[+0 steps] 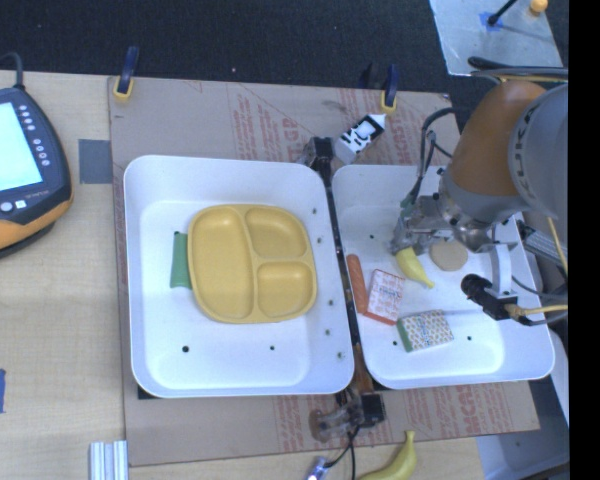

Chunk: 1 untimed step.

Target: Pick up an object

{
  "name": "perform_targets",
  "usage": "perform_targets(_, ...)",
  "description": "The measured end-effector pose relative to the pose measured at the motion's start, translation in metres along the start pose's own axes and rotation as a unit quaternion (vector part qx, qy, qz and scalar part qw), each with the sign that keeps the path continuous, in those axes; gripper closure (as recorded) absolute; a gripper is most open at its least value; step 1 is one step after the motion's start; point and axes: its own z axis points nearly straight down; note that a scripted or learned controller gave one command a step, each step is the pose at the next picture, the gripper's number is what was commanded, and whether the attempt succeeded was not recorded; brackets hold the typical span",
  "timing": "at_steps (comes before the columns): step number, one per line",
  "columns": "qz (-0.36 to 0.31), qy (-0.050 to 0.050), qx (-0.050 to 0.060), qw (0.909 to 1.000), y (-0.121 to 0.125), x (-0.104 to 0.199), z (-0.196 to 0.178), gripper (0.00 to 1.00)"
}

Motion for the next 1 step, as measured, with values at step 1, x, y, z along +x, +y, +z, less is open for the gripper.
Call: perform_targets(1, 0.002, 0.002, -0.001, 1.0000, -0.0111, 0.0801, -0.1003, 1.00)
